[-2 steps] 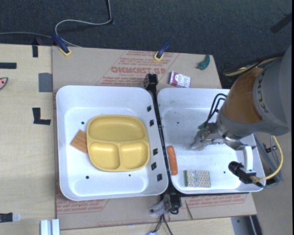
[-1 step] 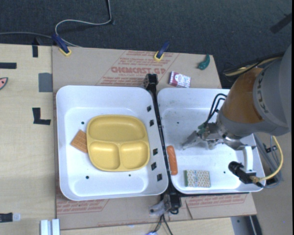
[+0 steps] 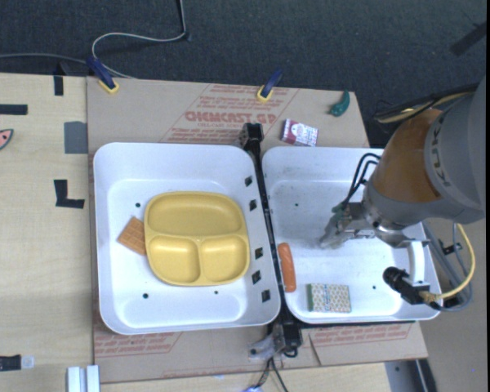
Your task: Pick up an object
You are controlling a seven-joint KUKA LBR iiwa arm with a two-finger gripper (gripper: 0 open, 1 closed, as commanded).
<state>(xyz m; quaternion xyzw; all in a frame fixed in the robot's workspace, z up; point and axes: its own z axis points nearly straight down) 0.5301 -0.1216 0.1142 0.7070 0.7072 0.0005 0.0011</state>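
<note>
1. On the left of the wooden desk [image 3: 33, 243] lies a sheet of brown cardboard [image 3: 220, 113] printed with red lettering, and both bins rest on it.
2. The left shallow white plastic bin [image 3: 114, 170] holds a yellow three-compartment plastic tray [image 3: 198, 237], set upright near the bin's middle.
3. A flat tan cracker-like square [image 3: 132, 235] lies against the tray's left edge, partly tucked beneath it.
4. A row of black clips [image 3: 260, 219] runs along the seam where the two bins meet.
5. In the right shallow white plastic bin [image 3: 310, 170], a small orange carrot-shaped piece [image 3: 287, 267] lies along the left wall, near the front.
6. A flat speckled green-and-white rectangular pad [image 3: 328, 297] lies by the front wall, just right of the orange piece.
7. The hand [image 3: 335, 233] is low over the bin's floor, well apart from both items; whether its fingers are apart or together I cannot tell, and nothing is seen in it.
8. A small red-and-white packet [image 3: 298, 132] sits on the cardboard behind the right bin.
</note>
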